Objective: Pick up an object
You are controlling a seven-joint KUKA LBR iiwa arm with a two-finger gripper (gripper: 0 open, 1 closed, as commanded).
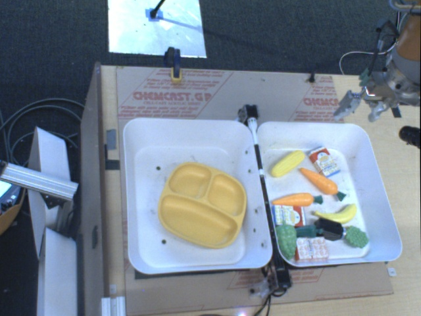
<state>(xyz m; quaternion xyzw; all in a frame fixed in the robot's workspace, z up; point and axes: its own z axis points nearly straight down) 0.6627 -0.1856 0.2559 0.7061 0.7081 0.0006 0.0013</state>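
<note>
Toy food fills the right bin [368,143]: broccoli [356,237] nearest, then banana [337,213], carrot [320,180], corn [287,163]. Beyond it the pincer [364,105] hovers open and empty. Best to descend squarely over the isolated corn, straddling its narrow width.

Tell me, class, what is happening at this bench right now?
A grey robot arm's gripper hangs above the bench beyond the right white bin, holding nothing. That bin holds toy food, including a yellow corn cob, two orange carrots and a yellow banana. The left white bin holds a yellow divided plastic tray. Nothing is picked yet.
</note>
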